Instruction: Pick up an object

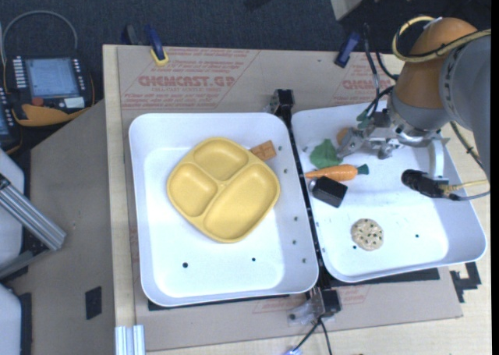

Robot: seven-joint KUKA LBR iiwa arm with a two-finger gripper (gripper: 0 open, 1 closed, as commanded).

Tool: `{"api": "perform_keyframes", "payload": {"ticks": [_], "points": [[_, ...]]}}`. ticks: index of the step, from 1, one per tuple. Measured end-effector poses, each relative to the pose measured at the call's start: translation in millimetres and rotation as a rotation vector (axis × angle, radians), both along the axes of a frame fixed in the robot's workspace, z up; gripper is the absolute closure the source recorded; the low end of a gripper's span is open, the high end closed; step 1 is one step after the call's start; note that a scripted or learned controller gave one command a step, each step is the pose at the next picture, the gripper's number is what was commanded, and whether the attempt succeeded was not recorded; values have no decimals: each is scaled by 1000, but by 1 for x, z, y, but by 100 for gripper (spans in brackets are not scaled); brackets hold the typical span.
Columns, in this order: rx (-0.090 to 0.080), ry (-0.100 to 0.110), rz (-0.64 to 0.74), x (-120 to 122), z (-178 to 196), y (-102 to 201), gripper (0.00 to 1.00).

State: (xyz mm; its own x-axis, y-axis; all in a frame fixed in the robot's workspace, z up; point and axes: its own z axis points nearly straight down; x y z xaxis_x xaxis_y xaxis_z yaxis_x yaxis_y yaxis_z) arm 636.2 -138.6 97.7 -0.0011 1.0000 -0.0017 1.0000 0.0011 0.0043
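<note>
Near the left wall of the right bin (460, 246) lies a toy carrot (337, 172), orange, pointing sideways. A black block (328, 192) touches it at 6 o'clock. A green leafy piece (323, 151) sits just beside the carrot at 12 o'clock. A round cookie (366, 234) lies apart, at 5 o'clock from the carrot. The gripper (373, 141) hangs low at 2 o'clock from the carrot, near the green piece. I cannot tell how it is set or if it holds anything. Over at 9 o'clock, the left bin (156, 260) holds a yellow plate (223, 188) with three parts. A small brown block (263, 150) touches the plate's top right edge.
</note>
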Motion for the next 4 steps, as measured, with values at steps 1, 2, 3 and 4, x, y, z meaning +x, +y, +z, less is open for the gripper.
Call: {"api": "perform_keyframes", "payload": {"ticks": [1, 2, 3, 4], "points": [[-4, -8, 0, 2, 12, -1, 100], [-1, -4, 0, 6, 77, -3, 100], [-1, -4, 1, 8, 131, -4, 100], [0, -1, 0, 9, 156, -4, 100]]}}
